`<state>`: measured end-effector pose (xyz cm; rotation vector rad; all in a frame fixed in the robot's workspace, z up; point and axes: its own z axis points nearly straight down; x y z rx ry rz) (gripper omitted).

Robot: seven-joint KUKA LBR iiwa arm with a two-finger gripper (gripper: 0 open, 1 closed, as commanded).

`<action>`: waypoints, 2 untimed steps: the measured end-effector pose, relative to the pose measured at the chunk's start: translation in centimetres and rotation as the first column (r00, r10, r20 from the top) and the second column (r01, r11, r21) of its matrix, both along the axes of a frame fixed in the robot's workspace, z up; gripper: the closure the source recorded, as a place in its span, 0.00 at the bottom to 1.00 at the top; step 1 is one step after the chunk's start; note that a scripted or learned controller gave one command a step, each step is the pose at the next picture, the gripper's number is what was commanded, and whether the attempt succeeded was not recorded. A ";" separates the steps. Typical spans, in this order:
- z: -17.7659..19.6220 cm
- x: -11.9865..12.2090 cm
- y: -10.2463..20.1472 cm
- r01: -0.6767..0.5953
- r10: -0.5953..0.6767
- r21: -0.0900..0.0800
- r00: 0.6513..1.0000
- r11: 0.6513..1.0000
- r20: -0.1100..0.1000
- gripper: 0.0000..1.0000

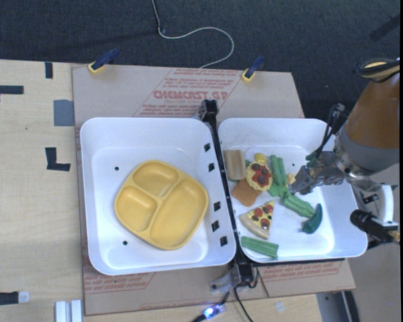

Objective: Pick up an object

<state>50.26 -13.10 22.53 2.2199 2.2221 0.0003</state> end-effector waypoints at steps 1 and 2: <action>-0.2 0.9 4.4 -0.005 0.005 0.002 1.000 1.000 -0.002 1.00; -1.2 2.2 9.9 -0.006 0.006 0.001 1.000 1.000 -0.003 1.00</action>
